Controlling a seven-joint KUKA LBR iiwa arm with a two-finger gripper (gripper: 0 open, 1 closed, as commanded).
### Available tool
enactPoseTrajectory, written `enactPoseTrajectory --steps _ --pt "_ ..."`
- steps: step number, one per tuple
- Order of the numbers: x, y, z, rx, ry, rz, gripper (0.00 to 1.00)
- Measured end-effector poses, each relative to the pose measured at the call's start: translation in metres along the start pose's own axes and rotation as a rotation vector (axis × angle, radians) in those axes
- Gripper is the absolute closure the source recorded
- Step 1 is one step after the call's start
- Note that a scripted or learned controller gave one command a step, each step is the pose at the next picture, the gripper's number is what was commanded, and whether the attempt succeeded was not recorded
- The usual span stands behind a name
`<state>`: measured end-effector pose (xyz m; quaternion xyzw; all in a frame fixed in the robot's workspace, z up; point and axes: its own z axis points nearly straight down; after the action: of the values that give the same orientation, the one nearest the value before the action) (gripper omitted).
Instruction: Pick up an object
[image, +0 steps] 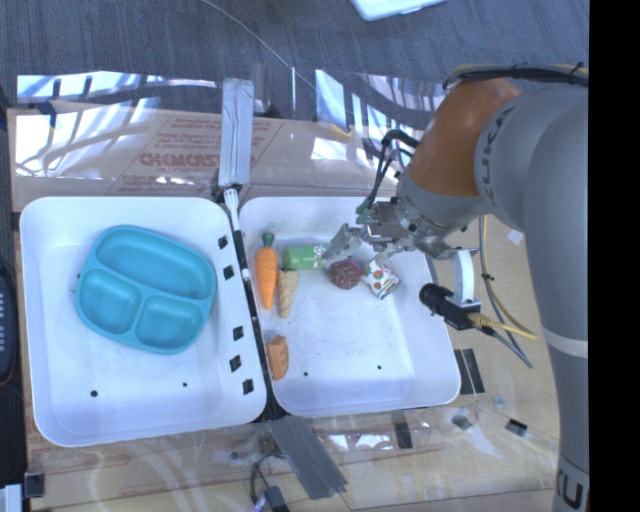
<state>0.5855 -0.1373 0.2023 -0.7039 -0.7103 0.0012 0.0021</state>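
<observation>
**A:** Right, the arm's in over the right-hand bin (420, 375), orange band up top, and the jaws (352, 240) are down near the bin's far side.

**B:** Holding anything?

**A:** Can't tell. The wrist is in the way from here, so I couldn't say how the jaws stand, and I see nothing pinched.

**B:** So what's nearest?

**A:** That's what the next move depends on. The dark brown round piece (346, 274) sits just below and a touch toward us from the jaws, lying on the bin floor. Touching it on the right is a small printed carton (381, 280), tilted. My guess is one of those two is the target.

**B:** And the rest?

**A:** The green piece (299, 258) lies to the left of the jaws, its long axis running left to right. Further left, the carrot (266, 274) runs up and down the view, stalk end away from us, close to the divider. A pale cone-shaped thing (287, 292) lies beside it, same direction. A little orange-brown item (277, 356) sits well apart, nearer us.

**B:** The left bin?

**A:** Just the blue compartment plate (147, 288), far from the arm.

**B:** Any writing?

**A:** The carton's red and white print is too small to read. On the cardboard (170, 150) behind the bins there's red lettering, looks like "CHEMCAS…", partly cut off by the grey strip (235, 130).
</observation>
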Motion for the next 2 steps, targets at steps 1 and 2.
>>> enactPoseTrajectory --steps 1,2 --pt "-0.016 0.040 0.111 -0.003 -0.001 -0.003 0.00" --pt "0.037 0.017 0.111 -0.001 -0.004 0.002 0.00"
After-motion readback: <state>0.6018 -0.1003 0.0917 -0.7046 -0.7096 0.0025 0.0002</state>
